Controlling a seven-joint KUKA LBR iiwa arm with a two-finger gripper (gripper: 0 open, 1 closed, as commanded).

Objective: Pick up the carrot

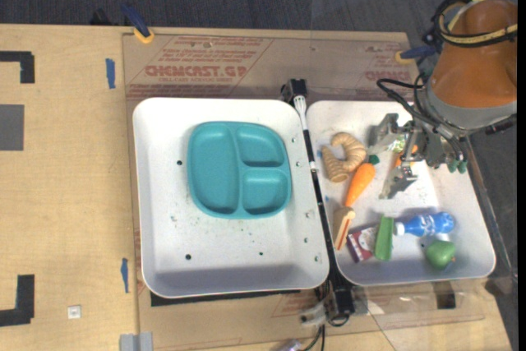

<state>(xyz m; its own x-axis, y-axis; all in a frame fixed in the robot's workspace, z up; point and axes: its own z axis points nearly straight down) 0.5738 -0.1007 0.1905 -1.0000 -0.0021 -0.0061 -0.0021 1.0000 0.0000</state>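
- Camera view, from above at a slant: two shallow white bins sit side by side on the worktop [66, 177]; the left bin [156, 218] carries a teal divided plate [240, 168], probably parked there as a drop spot, well apart from the clutter.
- The right bin [481, 259] holds the loose items, crowded toward its left and front, so the arm has little free room around any one of them.
- The carrot [359, 182] lies tilted in the right bin's left half, its thick orange end up and to the right, its tip pointing down-left. It sits just beside a tan pretzel-like pastry [343, 154], touching or nearly so; can't tell which.
- In front of it: a small dark packet [360, 243], a green bottle-like piece [384, 238], a clear bottle w/ blue label [426, 224] and a green pepper [440, 253] along the bin's front.
- The arm [472, 62], grey w/ orange band, reaches in from the right. Its pincer [400, 156] hangs over the bin's middle, just right of the carrot and apart from it.
- Pincer state: can't tell; dark metal and wiring blur together. Nothing is seen gripped.
- Judgement: approach stage, pick not yet made. The carrot's slant and the pastry alongside suggest gripping across its thick end, clear of the neighbour.
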